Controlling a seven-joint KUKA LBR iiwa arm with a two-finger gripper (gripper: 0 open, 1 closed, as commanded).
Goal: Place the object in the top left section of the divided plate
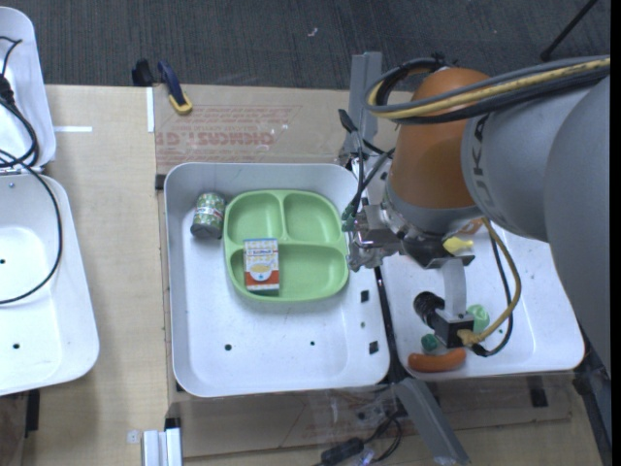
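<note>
A green divided plate (pixel 310 219) holds a small orange-and-white carton (pixel 261 265) at the left end of its long lower section, just below the plate's top left section. The robot's hand (pixel 363 246) is at the plate's right rim; whether it is open or grasping anything cannot be told.

The arm (pixel 524 163) runs off the frame at 3 o'clock and covers most of the right bin (pixel 548 343), leaving bare mainly its 5 o'clock corner. It also hides the rim of the plate (pixel 291 291) at 3 o'clock. The print on the box (pixel 261 265) and the label of the can (pixel 207 214) are too small to read. At the right bin's 6 o'clock an orange thing (pixel 437 361) lies partly covered, its kind unclear.
</note>
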